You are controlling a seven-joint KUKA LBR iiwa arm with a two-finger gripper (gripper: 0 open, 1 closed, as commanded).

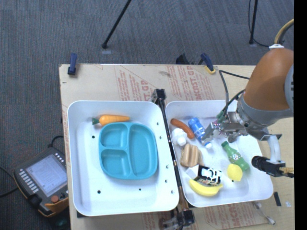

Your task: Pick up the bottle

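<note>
From my remote console: the gripper (209, 134) hovers in the right bin (261, 188), whether its fingers are open I cannot tell; the green bottle (234, 155) lies just to its lower right, long axis diagonal, beside the lemon (234, 172)

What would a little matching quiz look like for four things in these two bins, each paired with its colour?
Things:
1. carrot
2. divided plate
3. bottle
4. banana

Colours:
A. green
B. yellow
C. orange
D. turquoise blue

Pairs: 1-C, 2-D, 3-A, 4-B
</note>
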